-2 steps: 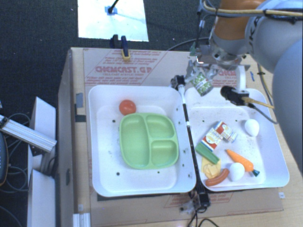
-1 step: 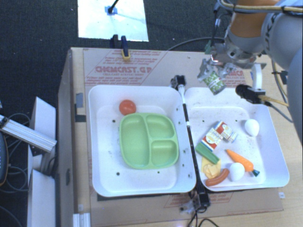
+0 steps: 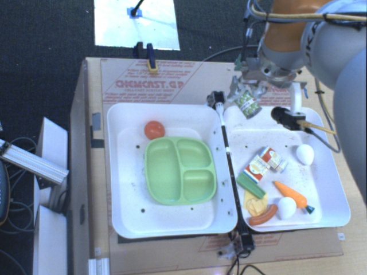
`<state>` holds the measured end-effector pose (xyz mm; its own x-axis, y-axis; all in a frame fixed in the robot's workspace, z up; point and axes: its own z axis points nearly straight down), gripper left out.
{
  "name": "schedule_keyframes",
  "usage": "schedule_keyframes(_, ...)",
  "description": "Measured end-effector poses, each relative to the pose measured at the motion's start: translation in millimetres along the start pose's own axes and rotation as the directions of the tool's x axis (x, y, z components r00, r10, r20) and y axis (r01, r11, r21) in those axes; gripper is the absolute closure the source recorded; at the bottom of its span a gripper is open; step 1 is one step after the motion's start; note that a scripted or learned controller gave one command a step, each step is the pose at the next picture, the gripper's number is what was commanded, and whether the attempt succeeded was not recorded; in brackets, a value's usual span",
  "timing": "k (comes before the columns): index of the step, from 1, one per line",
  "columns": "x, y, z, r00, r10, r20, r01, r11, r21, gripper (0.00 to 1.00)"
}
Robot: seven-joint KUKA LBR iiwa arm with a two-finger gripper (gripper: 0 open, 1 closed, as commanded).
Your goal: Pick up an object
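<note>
We see the arm reaching in from the right, its gripper raised over the right bin's far left corner, jaws pinching a small green-labelled can, tilted. Below the jaws lies bare bin floor; the carton, eggs and carrot sit well beyond.

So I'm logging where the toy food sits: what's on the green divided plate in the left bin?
Nothing lies in the compartments of the green divided plate. The orange-red ball sits beside it on the left bin floor. Whatever lies beneath the plate is covered.
</note>
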<state>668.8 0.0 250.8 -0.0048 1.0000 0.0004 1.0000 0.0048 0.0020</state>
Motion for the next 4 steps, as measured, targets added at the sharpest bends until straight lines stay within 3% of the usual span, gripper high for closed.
schedule_keyframes(1, 10.9, 0.3, -10.0, 1.0, 0.0, 0.001, 0.0, 1.0, -0.001, 1.0)
schedule_keyframes(3, -12.4, 0.1, -16.4, 1.0, 0.004, 0.001, -0.004, 1.0, -0.001, 1.0)
schedule_keyframes(4, -8.6, -27.6, -15.3, 1.0, 0.004, 0.001, -0.004, 1.0, 0.0, 1.0)
